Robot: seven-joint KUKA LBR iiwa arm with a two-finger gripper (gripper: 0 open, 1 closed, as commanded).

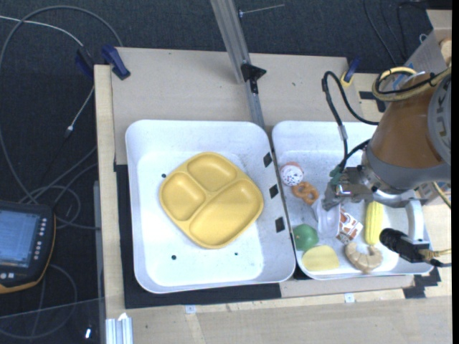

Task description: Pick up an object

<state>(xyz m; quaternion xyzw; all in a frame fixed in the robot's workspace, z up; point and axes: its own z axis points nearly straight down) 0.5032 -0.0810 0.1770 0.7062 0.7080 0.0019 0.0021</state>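
1. The gripper [336, 201] hangs low in the right bin [287, 138], near its middle — I cannot tell how far it is open, or if it holds anything.
2. Beside it lie a pretzel [306, 191] and a white ball [290, 174].
3. Along the front edge — a green ball [305, 236], a yellow piece [320, 259], a corn cob [372, 223].
4. The left bin [143, 192] carries a yellow divided plate [211, 199].

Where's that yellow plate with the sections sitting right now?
The yellow divided plate lies in the middle of the left white bin, apart from the food items in the right bin.

Grey arm [409, 165] with broad orange band, black cables looped alongside, small metal tool [338, 192] at its tip.
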